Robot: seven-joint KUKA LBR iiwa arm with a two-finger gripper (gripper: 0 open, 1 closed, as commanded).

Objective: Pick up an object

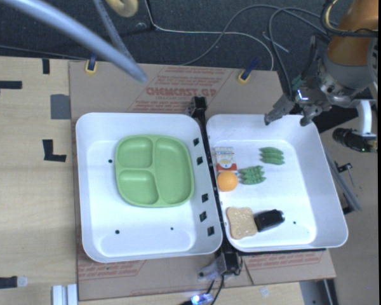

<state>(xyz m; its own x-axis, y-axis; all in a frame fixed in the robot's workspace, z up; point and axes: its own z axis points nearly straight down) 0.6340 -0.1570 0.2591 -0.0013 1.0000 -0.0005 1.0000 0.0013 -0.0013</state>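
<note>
- Gripper (286, 117) hangs over the far edge of the right bin (317, 170), its two fingers spread apart with nothing between them
- Arm (349, 49) leans in from the right, orange band showing above the wrist
- Right bin holds the candidates: a small carton (225, 157) near the divider, an orange (227, 181) touching its near end, a green pod bunch (252, 175) just beside the orange, a second pod bunch (272, 155) a little further right, a bread slice (240, 222) and a black block (268, 219) side by side near the front
- Left bin (98, 234) carries a green divided tray (155, 171), well apart from the gripper
- Step in hand, as I judge it: choosing a target and lining up above it before descending
- Second pod bunch looks the best choice; it lies nearest the gripper and stands apart from the rest
- Doing it well: centre over the bunch, turn the fingers to close across its narrow width, then go straight down
- Orange and carton touch, so a finger aimed between them would likely catch one
- Bread lies flat and low; fingers would likely slide over it
- Keep off the bin's sloped wall on the way down
</note>
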